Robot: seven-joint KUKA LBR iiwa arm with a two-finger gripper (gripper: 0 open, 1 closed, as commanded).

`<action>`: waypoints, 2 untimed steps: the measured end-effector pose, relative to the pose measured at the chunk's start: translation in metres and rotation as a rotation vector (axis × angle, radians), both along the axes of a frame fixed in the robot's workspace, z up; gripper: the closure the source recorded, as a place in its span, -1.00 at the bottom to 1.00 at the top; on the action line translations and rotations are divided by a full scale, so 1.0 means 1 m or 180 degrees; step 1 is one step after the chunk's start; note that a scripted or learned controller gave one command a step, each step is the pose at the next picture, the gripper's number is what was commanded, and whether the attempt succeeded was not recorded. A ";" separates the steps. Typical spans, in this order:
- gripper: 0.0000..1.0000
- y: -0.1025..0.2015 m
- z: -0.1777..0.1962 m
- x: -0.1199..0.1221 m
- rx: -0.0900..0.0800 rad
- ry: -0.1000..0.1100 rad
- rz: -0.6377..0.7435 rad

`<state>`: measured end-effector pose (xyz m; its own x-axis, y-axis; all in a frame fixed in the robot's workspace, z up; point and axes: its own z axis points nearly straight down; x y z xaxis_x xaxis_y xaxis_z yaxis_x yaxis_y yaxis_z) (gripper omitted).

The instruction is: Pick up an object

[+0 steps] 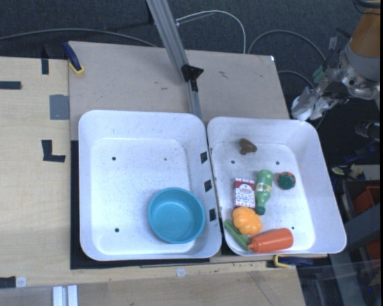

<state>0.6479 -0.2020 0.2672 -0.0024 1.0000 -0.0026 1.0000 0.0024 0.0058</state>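
Observation:
The right bin (319, 171) holds several small items: a brown lump (246, 146), a red and white carton (244, 193), a green bottle (263, 190), a small green and red ball (286, 180), an orange pepper (246, 220), a green pod (235, 233) and a red-orange carrot (271, 240). A blue bowl (175, 215) sits in the left bin (89, 171). My gripper (308, 106) hangs beyond the right bin's far right corner, outside the bin and away from all the items. Something whitish shows at its tip; I cannot make out what it is.
A slanted metal pole (172, 37) crosses the bench behind the bins and ends at the seam between them. Cables (242, 27) lie on the dark floor at the back. A blue and yellow clamp (73, 57) grips the bench's far left corner.

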 end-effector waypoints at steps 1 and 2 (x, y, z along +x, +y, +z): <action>1.00 0.052 -0.006 0.004 0.0013 0.0022 0.0011; 1.00 0.110 -0.003 -0.002 0.0016 0.0022 0.0014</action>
